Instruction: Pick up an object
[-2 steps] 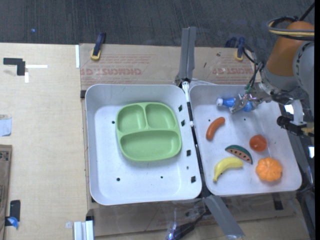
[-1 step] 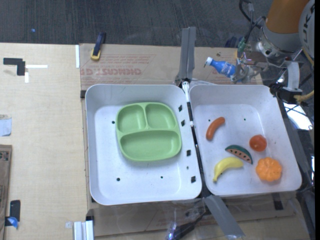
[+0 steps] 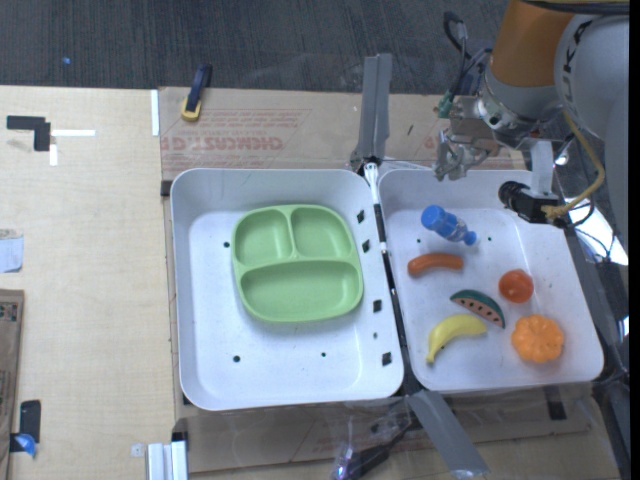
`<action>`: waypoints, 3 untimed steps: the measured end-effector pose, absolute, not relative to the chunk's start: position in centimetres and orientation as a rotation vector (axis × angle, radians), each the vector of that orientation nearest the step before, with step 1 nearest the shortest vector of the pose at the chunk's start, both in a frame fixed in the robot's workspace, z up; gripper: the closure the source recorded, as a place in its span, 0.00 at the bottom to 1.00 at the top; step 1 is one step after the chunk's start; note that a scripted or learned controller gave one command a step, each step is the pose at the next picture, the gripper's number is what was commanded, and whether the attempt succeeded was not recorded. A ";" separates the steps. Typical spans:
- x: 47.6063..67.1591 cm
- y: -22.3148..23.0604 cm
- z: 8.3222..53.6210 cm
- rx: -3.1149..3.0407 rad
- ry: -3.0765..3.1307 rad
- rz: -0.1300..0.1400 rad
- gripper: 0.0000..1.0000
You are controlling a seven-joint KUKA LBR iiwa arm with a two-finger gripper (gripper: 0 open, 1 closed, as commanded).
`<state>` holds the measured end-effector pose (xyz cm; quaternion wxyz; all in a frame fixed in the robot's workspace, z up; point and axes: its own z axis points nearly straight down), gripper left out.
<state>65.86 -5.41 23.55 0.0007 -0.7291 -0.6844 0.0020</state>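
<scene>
In the right bin (image 3: 580, 363) lie a blue bottle (image 3: 444, 223), a sausage (image 3: 435, 263), a red tomato (image 3: 516, 286), a watermelon slice (image 3: 478, 306), a yellow banana (image 3: 452, 334) and an orange mandarin (image 3: 538, 338). My gripper (image 3: 452, 168) hangs above the bin's far left corner, just beyond the blue bottle. Nothing is between its fingers, which point down and stand a little apart.
The left bin (image 3: 200, 368) holds a green divided plate (image 3: 297, 262). A metal divider post (image 3: 375, 108) rises between the bins at the back. A blue and yellow clamp (image 3: 195, 92) lies on the cardboard behind the left bin.
</scene>
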 end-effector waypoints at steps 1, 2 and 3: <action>65.9 -5.4 23.6 -2.290 -2.150 0.006 0.00; 61.0 -10.0 18.9 -2.219 -2.222 0.005 0.00; 58.9 -12.1 9.9 -2.106 -2.348 -0.010 0.00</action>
